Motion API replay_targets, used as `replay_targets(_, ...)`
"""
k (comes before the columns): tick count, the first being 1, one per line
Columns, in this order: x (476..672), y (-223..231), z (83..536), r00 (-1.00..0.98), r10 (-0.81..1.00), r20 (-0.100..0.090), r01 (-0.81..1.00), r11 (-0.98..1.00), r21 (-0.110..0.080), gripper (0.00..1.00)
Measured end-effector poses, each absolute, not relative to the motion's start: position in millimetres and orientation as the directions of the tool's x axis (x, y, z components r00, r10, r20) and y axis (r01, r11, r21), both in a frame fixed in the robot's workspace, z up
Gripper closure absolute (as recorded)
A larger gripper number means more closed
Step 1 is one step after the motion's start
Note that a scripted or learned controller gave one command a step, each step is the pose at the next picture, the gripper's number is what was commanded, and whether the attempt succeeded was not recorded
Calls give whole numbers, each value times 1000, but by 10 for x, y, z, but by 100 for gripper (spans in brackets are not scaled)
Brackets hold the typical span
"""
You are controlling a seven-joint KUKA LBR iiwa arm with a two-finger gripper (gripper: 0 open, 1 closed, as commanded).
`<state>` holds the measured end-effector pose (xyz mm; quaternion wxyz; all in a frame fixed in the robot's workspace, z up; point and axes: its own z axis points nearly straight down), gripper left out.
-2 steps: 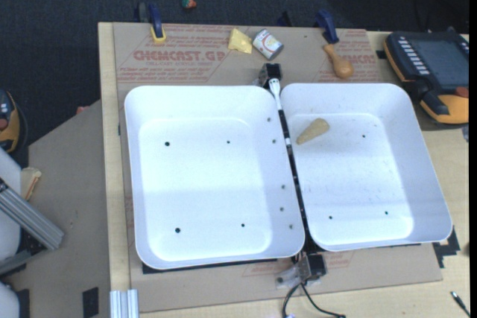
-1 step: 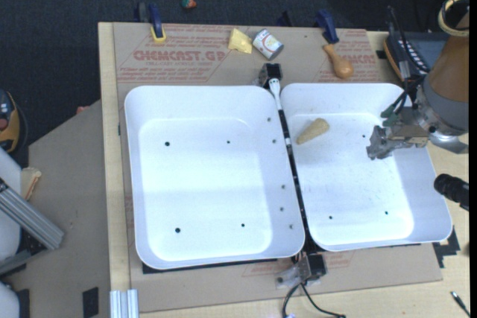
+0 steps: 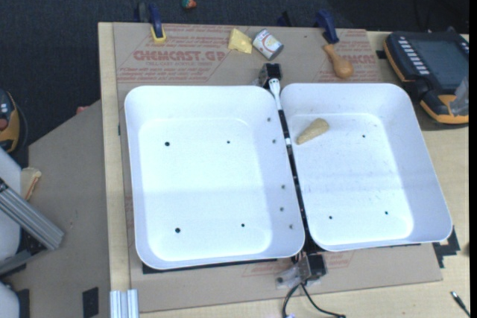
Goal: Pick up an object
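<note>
A tan, elongated piece like a small bread roll [image 3: 311, 130] lies in the right bin [image 3: 417, 160], near its back left corner and close to the divide between the bins. The left bin [image 3: 141, 182] stands beside it on the bench.
Behind the bins on the brown board lie a yellow wedge [image 3: 240, 41], a small white and grey can [image 3: 267, 44] and a wooden-handled tool [image 3: 337, 62]. Blue clamps [image 3: 155, 20] hold the board's back edge. A black and orange pendant [image 3: 436, 71] rests at the far right.
</note>
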<state>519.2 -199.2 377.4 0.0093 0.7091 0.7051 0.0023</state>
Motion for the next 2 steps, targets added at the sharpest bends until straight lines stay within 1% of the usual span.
replay_targets(1,4760,-1539,2446,0,1000,6,1000,1,-15,100)
replay_targets(2,4804,-1674,3411,-1,1000,-5,1000,1,11,100)
